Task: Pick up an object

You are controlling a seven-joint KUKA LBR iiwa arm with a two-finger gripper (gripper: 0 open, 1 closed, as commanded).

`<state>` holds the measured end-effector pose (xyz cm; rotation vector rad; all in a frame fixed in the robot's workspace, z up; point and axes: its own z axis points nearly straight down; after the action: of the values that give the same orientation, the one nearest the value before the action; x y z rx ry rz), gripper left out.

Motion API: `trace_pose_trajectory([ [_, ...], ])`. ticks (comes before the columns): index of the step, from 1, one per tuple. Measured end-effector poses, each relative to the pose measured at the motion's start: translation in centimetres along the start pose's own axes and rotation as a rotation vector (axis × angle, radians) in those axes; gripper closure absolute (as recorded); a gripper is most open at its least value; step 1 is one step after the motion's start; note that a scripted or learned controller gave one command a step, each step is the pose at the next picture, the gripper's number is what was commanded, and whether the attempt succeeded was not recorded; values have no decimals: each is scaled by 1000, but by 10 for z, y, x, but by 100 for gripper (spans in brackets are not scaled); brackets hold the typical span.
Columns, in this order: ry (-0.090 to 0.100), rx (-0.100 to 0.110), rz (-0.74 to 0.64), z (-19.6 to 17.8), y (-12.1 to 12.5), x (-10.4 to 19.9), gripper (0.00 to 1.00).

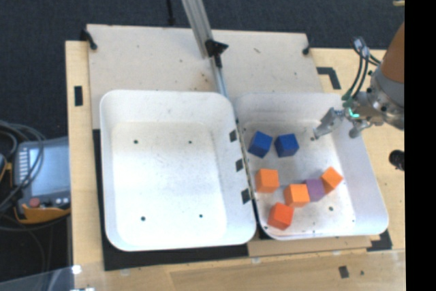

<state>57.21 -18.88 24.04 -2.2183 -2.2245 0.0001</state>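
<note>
Blocks lie in the right bin [364, 204], all below and left of the gripper [337, 125] in the camera view. Nearest the fingers is the blue cube [287, 144], to their lower left and apart from them, with a second blue block [260, 144] just beside it, farther left. Further down from the fingers sit four orange blocks: one [267, 180] by the bin's left wall, one [297, 195] in the middle touching a purple block [315, 189], one [332, 178] at the purple block's right, and the last [281, 216] lowest, near the front rim. The gripper hangs over the bin's upper right part, its two fingers pointing left and spread a little, one finger [325, 123] over the bin floor; nothing sits between them. The left bin [109, 167] lies well to the fingers' left.
</note>
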Motion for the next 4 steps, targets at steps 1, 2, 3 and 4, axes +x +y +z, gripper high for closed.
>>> trace_pose_trajectory([
  [1, 0, -1, 0, 0, 0, 0, 0],
  [2, -2, -1, 3, 53, 1, -11, 0],
  [3, -1, 3, 5, 95, -4, -13, 0],
  [4, -4, -3, 6, 144, -3, -15, 0],
])
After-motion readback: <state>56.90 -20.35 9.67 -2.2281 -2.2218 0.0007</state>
